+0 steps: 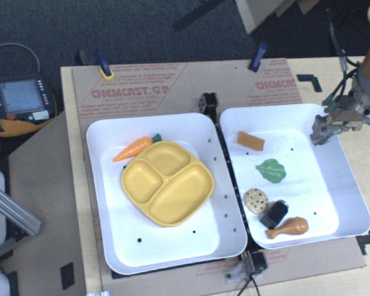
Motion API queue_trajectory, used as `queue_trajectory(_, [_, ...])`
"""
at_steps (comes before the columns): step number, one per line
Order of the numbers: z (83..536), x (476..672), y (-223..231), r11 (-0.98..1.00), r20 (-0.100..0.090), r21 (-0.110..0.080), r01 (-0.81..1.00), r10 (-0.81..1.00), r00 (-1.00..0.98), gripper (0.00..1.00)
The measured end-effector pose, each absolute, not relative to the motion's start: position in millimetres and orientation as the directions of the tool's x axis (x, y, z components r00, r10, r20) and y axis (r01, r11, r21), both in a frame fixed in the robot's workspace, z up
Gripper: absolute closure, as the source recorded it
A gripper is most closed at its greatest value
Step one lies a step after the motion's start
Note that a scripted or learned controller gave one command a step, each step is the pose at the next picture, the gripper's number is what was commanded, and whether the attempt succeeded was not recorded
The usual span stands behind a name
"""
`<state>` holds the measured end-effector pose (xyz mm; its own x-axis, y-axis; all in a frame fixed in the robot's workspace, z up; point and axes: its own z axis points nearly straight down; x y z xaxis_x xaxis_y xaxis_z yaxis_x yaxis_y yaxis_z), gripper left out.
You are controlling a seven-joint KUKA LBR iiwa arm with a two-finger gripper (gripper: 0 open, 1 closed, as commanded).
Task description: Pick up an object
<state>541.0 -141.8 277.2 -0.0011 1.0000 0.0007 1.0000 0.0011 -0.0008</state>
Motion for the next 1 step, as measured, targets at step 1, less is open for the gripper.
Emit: queue_trajectory(1, [263.1, 561.8, -101.3, 0.004, 0.001, -0.002, 1.000, 1.000, -0.004, 1.00])
